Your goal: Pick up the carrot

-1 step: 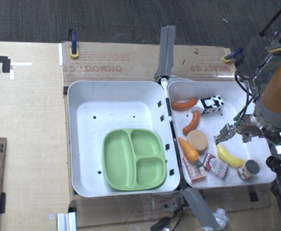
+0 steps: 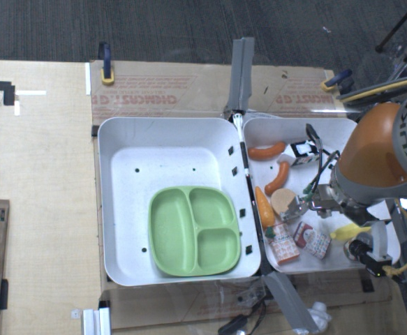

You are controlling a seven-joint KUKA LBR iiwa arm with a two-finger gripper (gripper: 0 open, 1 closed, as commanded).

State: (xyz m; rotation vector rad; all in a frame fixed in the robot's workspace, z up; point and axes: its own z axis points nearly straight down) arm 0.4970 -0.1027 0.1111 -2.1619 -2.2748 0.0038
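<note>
The carrot (image 2: 262, 207) is a bright orange tapered piece lying lengthwise in the right bin (image 2: 343, 127), close against that bin's left wall. My gripper (image 2: 300, 209) hangs low over the bin a little to the carrot's right, below the arm's orange band (image 2: 375, 152). A round tan bread-like piece (image 2: 283, 200) lies between the carrot and the gripper. Nothing shows in the gripper's grasp.
Two reddish sausages (image 2: 267, 150) (image 2: 278, 176) lie behind the carrot. A small carton (image 2: 283, 244), a can (image 2: 304, 235), a packet (image 2: 318, 243) and a yellow banana (image 2: 349, 231) crowd the bin's front. The left bin (image 2: 119, 187) holds a green divided plate (image 2: 168, 229).
</note>
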